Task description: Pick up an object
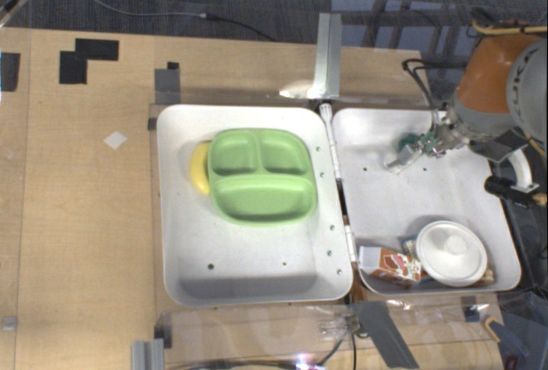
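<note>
My gripper (399, 158) hangs low over the upper part of the right bin (479, 188), above bare white floor with no object under it. The arm's orange band (486, 86) rises at the bin's far right corner. A white round bowl (450, 252) sits in the right bin's near corner, well below the gripper. Beside the bowl, a brown and white snack packet (392, 264) lies against the front wall. In the left bin (248, 274) rests a green divided plate (260, 175), with a yellow banana (199, 169) partly hidden under its left edge.
A metal post (328, 56) stands behind the seam between the two bins. Black cables (421, 73) run near the arm at the back right. Tan bench surface (77, 214) spreads out to the left of the bins.
</note>
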Robot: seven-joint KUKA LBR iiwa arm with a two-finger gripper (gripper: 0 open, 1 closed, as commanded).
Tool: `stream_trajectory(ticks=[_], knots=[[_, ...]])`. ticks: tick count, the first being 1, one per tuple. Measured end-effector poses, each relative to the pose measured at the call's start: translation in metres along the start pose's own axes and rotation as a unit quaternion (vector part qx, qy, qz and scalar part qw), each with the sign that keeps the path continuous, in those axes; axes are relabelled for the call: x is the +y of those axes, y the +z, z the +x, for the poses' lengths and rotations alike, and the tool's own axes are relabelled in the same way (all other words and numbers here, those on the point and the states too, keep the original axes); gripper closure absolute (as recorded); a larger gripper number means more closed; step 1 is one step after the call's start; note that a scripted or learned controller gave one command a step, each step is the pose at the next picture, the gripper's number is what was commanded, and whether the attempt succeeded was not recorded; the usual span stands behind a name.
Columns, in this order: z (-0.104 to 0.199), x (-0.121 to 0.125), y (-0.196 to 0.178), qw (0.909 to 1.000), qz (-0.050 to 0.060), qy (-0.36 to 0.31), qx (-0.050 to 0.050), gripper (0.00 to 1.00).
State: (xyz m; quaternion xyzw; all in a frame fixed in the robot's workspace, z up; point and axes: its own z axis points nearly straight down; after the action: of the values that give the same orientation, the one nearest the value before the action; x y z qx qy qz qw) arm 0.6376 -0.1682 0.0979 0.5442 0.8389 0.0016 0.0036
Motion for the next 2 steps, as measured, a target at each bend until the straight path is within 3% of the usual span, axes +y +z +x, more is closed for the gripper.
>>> stream_trajectory(ticks=[1,2], knots=[[0.001,0.035,0.008,1.0,0.004,0.004,0.0,0.0],[0.0,0.039,-0.006,1.0,-0.002,0.0,-0.005,1.0]])
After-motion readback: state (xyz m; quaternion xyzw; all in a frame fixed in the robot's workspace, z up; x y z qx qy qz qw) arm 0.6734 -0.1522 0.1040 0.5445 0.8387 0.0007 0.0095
